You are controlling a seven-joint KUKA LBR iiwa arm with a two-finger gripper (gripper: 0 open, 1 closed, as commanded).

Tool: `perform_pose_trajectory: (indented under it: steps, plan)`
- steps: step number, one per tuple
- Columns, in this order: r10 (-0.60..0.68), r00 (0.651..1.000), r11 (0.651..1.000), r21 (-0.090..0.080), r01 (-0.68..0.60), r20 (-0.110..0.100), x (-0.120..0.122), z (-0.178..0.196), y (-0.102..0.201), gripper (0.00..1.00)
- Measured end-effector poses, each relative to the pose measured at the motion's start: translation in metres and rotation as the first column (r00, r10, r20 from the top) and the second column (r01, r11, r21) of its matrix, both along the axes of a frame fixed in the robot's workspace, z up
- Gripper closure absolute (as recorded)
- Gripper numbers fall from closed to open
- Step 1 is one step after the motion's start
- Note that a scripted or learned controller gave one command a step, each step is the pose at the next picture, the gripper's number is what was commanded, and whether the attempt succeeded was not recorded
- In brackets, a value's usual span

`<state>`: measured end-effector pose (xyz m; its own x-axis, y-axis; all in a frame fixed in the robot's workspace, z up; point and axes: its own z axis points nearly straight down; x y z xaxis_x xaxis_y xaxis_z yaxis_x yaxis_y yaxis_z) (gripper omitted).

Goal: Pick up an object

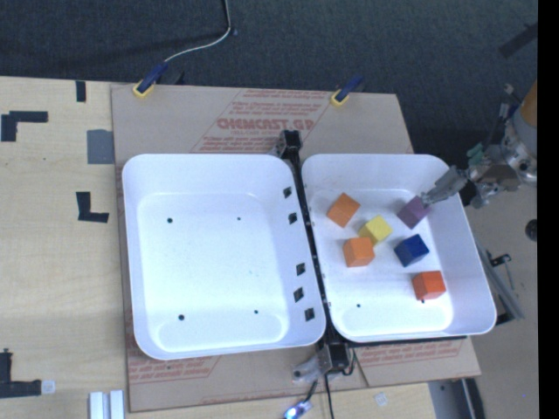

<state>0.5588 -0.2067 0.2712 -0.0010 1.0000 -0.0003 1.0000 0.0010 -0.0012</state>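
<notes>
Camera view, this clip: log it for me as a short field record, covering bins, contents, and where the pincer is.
left bin: shallow white plastic bin, nothing seen in it
right bin: shallow white plastic bin, six blocks
blocks: two orange cubes, small yellow cube, blue cube, red-orange cube, purple cube
pincer: at the right bin's upper right, tip beside the purple cube
grasp: cannot tell
base: brown cardboard sheet under both bins

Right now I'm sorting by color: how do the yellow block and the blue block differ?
The yellow block is yellow and looks smaller; the blue block is dark blue and larger. Yellow lies nearer the bin's middle, blue toward its right side. Both are cubes in the right bin.
</notes>
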Motion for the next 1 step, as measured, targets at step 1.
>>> perform_pose_trajectory:
  steps: [1]
  plan:
    - [0.004, 1.0, 1.0, 0.009, -0.004, -0.018, -0.0363, -0.1529, 0.073, 0.0]
